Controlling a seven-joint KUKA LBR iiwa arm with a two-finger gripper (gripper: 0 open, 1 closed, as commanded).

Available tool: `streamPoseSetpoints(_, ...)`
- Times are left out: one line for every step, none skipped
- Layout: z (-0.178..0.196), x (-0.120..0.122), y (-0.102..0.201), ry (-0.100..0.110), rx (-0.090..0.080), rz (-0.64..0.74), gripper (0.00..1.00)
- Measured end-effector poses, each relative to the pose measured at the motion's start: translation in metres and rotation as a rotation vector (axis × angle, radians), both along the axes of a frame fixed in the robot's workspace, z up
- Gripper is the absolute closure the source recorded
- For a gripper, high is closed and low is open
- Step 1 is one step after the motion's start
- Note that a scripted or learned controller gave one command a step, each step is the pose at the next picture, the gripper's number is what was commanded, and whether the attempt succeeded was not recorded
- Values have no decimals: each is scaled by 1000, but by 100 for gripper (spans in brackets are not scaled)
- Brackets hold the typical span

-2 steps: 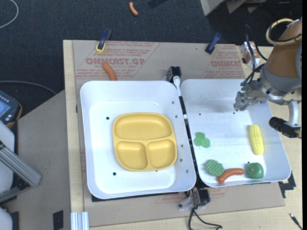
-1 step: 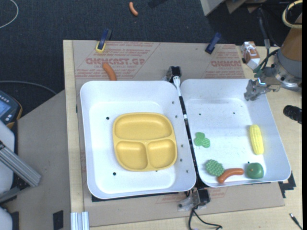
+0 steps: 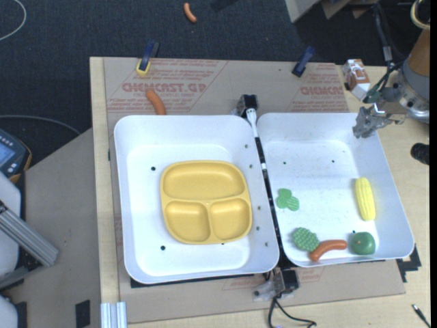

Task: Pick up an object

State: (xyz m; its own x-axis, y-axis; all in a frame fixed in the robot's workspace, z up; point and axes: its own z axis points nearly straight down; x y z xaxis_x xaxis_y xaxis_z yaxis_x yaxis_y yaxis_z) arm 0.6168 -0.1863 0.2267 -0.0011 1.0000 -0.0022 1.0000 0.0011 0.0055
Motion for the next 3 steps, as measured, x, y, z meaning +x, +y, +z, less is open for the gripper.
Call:
streamPoseSetpoints(8,-2,51,5,5,5,100)
streamPoseSetpoints(9,9,112,3,4,6,100)
streamPoseSetpoints(5,15,163,5,4,5,100)
